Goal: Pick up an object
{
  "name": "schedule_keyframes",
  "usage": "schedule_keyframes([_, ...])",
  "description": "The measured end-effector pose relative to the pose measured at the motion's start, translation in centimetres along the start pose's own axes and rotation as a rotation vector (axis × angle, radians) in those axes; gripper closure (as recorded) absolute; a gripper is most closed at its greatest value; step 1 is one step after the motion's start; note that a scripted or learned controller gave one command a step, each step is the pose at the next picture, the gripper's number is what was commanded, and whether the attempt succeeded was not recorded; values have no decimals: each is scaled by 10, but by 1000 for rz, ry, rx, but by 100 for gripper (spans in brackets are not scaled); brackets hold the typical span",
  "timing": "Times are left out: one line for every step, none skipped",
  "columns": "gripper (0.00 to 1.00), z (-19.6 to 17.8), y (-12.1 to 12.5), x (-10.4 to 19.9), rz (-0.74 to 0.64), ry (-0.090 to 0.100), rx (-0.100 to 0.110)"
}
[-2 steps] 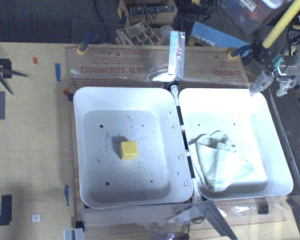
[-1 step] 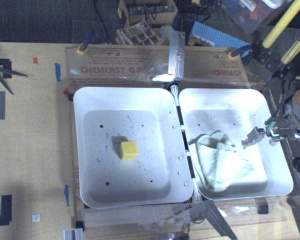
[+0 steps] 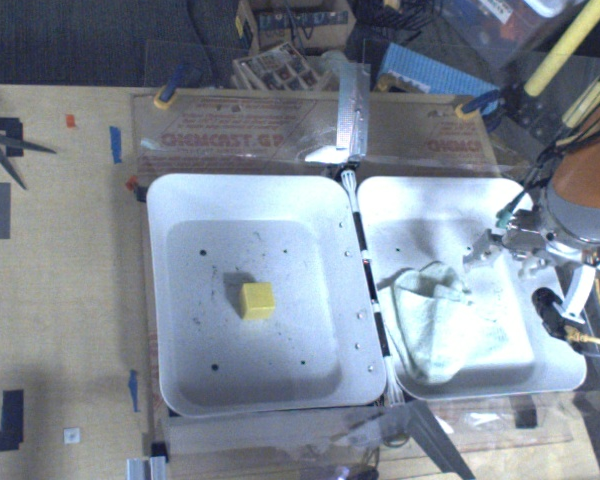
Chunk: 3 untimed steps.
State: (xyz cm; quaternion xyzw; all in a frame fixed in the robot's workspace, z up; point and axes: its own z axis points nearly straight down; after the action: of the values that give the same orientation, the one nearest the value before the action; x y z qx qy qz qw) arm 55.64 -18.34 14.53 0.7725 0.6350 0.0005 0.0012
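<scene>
A small yellow foam cube (image 3: 258, 300) lay alone in the left white bin (image 3: 180, 218), freely reachable. A crumpled white cloth (image 3: 435, 323) lay in the right white bin (image 3: 400, 203), the gripper (image 3: 495, 238) poised at its edge, presumably targeting it. Finger state could not be told.

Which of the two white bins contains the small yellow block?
The left bin holds the yellow block, near its middle. The right bin, next to the arm, holds a crumpled whitish cloth instead.

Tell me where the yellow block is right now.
In the camera view, the yellow block sits near the middle of the left bin, alone on its floor. It is apart from the crumpled white cloth in the right bin.
</scene>
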Motion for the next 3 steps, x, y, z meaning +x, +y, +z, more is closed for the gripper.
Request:
schedule_keyframes([0, 58, 29, 69, 375, 1, -4])
schedule_keyframes([0, 59, 85, 71, 834, -2, 6])
schedule_keyframes([100, 47, 87, 75, 828, 1, 2])
